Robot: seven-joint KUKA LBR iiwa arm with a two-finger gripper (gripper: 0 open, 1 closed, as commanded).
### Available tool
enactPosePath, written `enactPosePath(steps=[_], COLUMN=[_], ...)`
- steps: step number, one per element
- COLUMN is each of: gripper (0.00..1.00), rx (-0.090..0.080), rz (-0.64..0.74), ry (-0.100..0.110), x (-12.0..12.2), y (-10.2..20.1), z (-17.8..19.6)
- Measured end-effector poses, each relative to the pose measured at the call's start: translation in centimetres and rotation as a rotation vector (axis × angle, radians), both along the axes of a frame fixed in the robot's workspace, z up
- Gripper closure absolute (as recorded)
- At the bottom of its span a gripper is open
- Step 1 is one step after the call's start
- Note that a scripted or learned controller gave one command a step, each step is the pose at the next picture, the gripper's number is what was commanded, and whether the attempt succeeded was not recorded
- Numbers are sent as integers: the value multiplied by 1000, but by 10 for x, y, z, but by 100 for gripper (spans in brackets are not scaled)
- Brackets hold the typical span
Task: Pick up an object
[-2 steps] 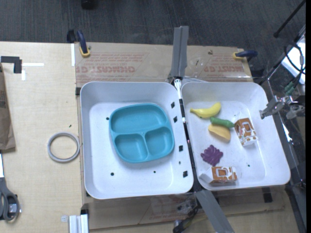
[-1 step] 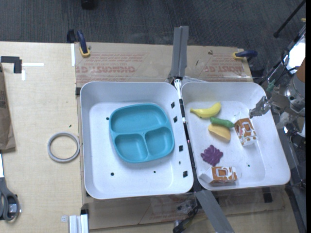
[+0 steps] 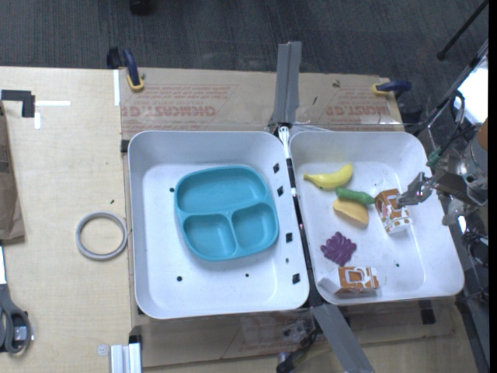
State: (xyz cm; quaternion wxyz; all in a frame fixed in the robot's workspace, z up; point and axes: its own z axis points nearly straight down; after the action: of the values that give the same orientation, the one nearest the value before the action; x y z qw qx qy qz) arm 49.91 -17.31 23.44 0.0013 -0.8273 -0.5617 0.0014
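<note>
Right bin (image 3: 435,286): banana (image 3: 329,178) at 11 o'clock, pepper (image 3: 355,196), grapes (image 3: 338,248), box (image 3: 358,280) at 6 o'clock. Gripper (image 3: 405,198) at 3 o'clock, closed on carton (image 3: 392,211) (carton tilted). Left bin (image 3: 147,231): blue tray (image 3: 226,212).

A: Floor?
B: Dark grey carpet (image 3: 233,14) along the top; a small black round thing (image 3: 140,3) lies on it.
A: Bench?
B: Pale wood top (image 3: 58,169). A cardboard sheet (image 3: 194,99) with red print lies under the bins, held by two blue-and-yellow clamps (image 3: 130,67).
A: Loose items?
B: Grey tape ring (image 3: 102,235), left of the bins; scissors (image 3: 12,325) at the lower left edge; brown paper bag (image 3: 8,185) at the left edge.
A: Light?
B: Even, soft shadows.
</note>
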Motion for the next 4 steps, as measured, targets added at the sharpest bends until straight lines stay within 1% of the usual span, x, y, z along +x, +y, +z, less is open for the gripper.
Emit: enactPosePath(steps=[1, 2, 3, 4], gripper=[0, 0, 0, 0], rx=[-6, -6, -3, -3], rz=[-14, -80, -269, -225], ry=[-24, -29, -1, 0], x=[43, 105, 117, 154], y=[20, 57, 99, 77], z=[-119, -127, -43, -84])
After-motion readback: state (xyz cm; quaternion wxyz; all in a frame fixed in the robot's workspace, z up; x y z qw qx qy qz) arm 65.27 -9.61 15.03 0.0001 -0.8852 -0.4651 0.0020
